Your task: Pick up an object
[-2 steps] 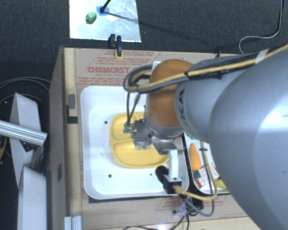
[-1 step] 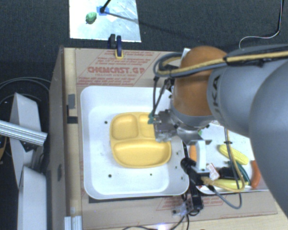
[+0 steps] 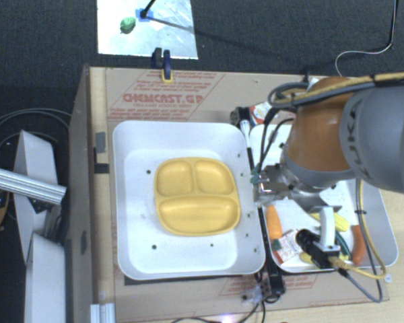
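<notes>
Gripper (image 3: 267,188) hangs low over the near-left corner of the right bin (image 3: 382,229), tucked under the grey-and-orange wrist. Wrist hides its tip, so cannot tell if it is apart or together; nothing visibly held.

Likely target: orange carrot-shaped piece (image 3: 274,223), lying just below the gripper toward the camera, lengthwise along the bin wall. Small printed packet (image 3: 288,248) sits just past the carrot's far end from the gripper. Second orange piece (image 3: 356,242) lies well off to the gripper's right. Yellow divided plate (image 3: 196,197) sits to the gripper's left, in the left bin (image 3: 130,180), across the wall.

To do it well, in my judgement: shift slightly toward the carrot's middle, close across its narrow width, keep clear of the bin wall and packet, descend straight, lift slowly.
</notes>
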Tool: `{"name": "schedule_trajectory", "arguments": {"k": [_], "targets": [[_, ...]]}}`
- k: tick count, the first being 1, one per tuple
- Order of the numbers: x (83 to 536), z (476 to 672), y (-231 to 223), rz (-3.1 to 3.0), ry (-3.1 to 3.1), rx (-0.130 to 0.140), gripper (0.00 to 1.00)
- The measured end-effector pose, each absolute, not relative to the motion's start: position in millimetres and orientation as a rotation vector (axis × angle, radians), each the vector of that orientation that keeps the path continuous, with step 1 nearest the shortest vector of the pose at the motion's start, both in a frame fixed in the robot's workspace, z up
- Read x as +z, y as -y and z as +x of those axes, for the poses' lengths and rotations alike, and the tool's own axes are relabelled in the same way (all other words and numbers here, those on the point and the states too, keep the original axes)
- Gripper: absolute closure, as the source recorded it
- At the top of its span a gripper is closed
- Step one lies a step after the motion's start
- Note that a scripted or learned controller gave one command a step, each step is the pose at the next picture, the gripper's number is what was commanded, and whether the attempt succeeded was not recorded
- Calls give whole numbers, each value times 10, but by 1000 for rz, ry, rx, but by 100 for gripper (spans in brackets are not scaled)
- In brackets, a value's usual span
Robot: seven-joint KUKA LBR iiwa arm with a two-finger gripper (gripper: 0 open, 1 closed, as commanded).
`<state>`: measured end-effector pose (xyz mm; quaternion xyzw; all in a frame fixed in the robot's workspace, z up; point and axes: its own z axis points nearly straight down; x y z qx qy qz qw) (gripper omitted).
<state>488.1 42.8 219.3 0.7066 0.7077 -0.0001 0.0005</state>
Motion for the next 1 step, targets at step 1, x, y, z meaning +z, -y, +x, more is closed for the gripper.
{"name": "schedule_trajectory", "arguments": {"k": [1], "targets": [[1836, 4970, -1063, 2219, -2225, -1, 100]]}}
